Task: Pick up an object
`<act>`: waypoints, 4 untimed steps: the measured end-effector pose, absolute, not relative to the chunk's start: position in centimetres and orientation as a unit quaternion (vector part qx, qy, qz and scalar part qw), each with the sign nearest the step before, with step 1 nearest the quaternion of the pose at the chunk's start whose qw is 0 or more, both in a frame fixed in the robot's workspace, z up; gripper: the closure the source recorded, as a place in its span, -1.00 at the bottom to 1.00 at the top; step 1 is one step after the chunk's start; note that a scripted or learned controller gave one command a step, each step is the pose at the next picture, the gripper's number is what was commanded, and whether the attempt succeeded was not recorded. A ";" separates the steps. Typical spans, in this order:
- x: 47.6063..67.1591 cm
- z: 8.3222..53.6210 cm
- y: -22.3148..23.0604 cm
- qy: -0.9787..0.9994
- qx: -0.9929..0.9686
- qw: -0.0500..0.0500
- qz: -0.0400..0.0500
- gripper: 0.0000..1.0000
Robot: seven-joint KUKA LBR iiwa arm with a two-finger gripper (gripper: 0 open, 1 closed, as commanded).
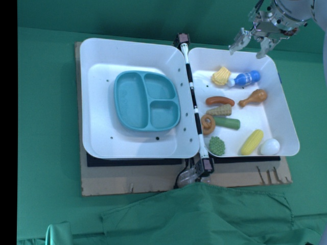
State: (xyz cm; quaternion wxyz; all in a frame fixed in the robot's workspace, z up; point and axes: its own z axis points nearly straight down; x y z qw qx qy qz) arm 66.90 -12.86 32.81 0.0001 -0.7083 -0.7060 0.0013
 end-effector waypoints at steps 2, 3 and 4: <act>67.2 21.3 -12.2 -0.707 -0.708 0.000 0.001 -1.00; 67.4 18.3 -12.3 -0.706 -0.708 -0.003 -0.001 -1.00; 67.7 20.0 -12.4 -0.705 -0.709 -0.008 -0.005 1.00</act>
